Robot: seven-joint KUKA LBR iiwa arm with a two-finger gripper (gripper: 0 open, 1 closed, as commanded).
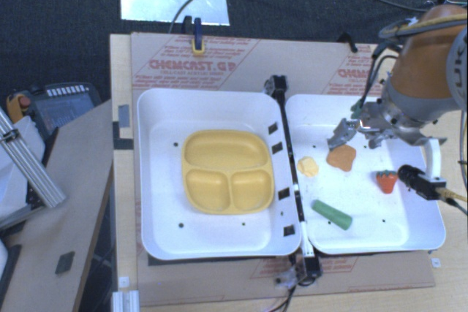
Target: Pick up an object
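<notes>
The gripper is hanging open over the right bin, its fingers spread above an orange-brown piece lying near the bin's back edge. A pale yellow piece, a green piece and a red piece are lying nearby. A yellow divided tray is sitting in the left bin.

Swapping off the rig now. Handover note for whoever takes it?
Gripper: over the right white bin, above the orange-brown flat piece; nothing seen between its fingers.
In that bin too: small pale yellow piece, green stick-shaped piece, red strawberry-like toy.
Left white bin: yellow divided plastic tray.
Done: nothing picked.
Left: grasp and lift one object.
</notes>
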